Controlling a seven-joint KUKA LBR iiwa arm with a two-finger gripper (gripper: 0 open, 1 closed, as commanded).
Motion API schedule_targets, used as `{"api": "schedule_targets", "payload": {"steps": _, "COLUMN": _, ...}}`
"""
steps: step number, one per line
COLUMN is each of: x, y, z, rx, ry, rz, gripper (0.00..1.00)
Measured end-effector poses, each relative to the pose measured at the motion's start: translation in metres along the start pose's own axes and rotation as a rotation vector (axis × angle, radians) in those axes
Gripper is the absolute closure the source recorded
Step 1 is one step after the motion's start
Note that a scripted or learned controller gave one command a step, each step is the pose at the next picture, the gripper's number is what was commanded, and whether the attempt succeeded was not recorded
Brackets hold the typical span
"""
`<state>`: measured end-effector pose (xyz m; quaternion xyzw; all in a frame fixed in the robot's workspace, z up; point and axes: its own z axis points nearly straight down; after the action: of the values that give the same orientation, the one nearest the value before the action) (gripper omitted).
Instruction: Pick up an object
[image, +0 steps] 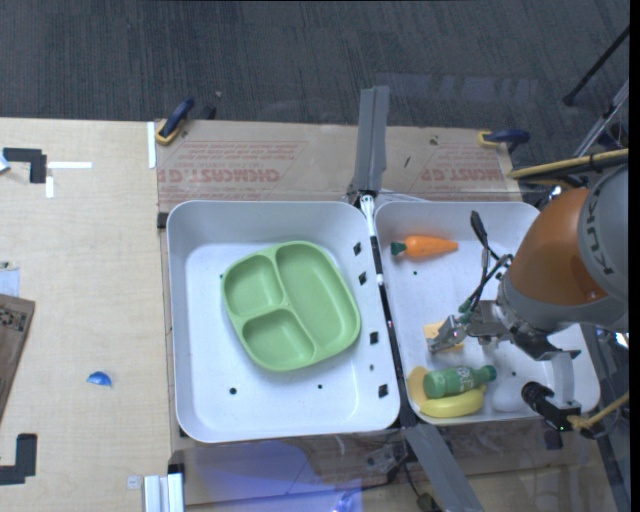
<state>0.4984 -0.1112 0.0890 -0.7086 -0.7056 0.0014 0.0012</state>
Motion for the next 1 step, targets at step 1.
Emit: {"api": "schedule_targets", "payload": {"steps": 1, "x": -0.0088, "y": -0.0204, "z": -0.0005, "rx": -0.002, "ry": 0.001, "rz": -0.381, "gripper": 0.00}}
